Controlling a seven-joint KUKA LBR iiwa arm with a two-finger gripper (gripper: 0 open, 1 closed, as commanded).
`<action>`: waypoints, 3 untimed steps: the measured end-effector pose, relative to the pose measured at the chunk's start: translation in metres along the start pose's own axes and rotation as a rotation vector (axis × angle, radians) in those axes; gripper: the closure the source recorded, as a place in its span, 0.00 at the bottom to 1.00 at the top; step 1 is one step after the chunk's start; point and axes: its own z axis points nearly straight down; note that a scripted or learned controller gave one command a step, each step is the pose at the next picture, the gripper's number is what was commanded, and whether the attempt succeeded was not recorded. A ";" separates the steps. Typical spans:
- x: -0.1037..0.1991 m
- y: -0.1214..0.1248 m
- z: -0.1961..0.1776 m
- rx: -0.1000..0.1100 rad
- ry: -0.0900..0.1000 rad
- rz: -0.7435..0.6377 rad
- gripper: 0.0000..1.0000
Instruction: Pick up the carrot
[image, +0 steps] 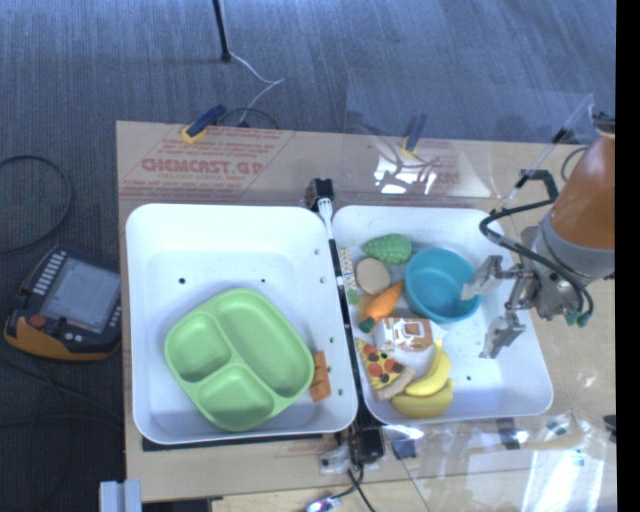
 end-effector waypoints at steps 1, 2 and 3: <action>-0.065 0.066 0.039 -0.004 0.001 -0.062 0.00; -0.054 0.074 0.081 0.010 -0.031 -0.063 0.00; -0.082 0.075 0.088 0.004 -0.036 0.292 0.00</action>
